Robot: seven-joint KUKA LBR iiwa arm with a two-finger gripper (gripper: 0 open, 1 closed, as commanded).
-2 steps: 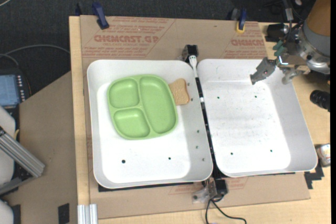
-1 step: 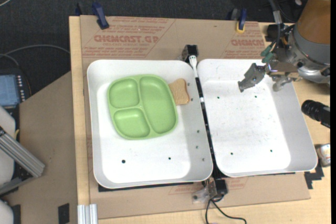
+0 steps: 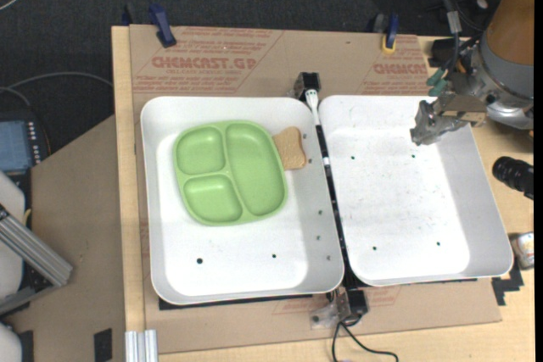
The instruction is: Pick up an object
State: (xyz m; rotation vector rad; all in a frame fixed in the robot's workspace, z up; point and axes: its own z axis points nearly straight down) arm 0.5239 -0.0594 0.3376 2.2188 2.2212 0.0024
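Left bin (image 3: pixel 170 267): green tray (image 3: pixel 229 172), well apart from jaws.

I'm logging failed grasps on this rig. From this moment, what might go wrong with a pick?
1. The tool hangs over the right bin, while the green divided plate and tan sponge-like piece lie in the left bin; closing here would likely grab nothing.
2. The tan piece touches the plate's rim, so a grasp may nudge both.
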